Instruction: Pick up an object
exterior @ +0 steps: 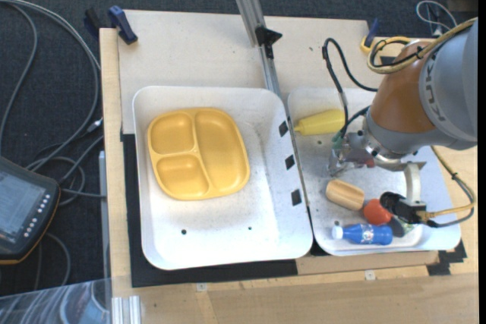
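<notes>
Over the right bin [313,171], about midway between its far and near edges and toward its left wall, you have the pincer [343,157]. You can't tell from this slant whether it is released or clenched, and nothing shows gripped in it, so don't log a hold. Arm [425,95] reaches in from the right and covers much of the bin's right half.

Pickable stuff is all in this bin:
- yellow piece [319,122], lying flat by the far left corner, just beyond the pincer
- tan roll [345,194], on its side just nearer than the pincer, apart from it
- red ball [375,212], at the roll's right end, touching or nearly, can't say which
- blue bottle [364,234], on its side along the near edge, just beside the ball

Left bin [228,231] carries a yellow divided plate [199,153], flat, toward its far left corner, well apart from the pincer. Both bins sit side by side on the worktop [190,49].

My read: the pincer sits between yellow piece and tan roll, so your target is likely one of those two, and the grasp is not yet made. The roll is rounded and may squirt sideways if pinched off centre. Ball and bottle crowd the near edge, so a try there risks nudging a neighbour or catching the rim
</notes>
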`<state>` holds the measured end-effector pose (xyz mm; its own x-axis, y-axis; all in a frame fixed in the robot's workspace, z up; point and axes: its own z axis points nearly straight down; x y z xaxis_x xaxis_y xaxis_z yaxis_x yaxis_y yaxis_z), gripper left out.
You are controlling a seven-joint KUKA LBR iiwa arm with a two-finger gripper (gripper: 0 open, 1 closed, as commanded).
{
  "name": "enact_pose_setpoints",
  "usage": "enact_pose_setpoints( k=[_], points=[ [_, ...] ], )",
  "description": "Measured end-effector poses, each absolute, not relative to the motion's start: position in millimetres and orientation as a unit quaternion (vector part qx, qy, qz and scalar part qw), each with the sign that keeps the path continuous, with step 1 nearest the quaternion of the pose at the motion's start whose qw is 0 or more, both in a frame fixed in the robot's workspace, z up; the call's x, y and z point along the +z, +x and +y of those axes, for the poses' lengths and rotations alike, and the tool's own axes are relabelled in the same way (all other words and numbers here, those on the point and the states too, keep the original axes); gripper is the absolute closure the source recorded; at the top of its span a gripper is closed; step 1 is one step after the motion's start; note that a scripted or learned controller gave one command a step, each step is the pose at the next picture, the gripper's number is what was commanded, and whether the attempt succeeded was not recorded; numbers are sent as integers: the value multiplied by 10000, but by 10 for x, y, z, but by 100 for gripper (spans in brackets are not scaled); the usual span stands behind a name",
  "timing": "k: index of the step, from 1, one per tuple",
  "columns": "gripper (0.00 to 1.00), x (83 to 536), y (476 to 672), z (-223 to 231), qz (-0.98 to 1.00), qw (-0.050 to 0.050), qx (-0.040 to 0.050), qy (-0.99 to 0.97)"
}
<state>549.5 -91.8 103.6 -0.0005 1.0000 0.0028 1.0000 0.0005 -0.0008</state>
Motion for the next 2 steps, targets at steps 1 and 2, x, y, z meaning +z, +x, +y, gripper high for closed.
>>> enact_pose_setpoints(
  k=[1, 2],
  points=[
    [100, 1673, 5486, -939, -7076, -28, -22, -7066],
    [100, 2135, 5467, -998, -7075, -27, -19, -7067]
  ],
)
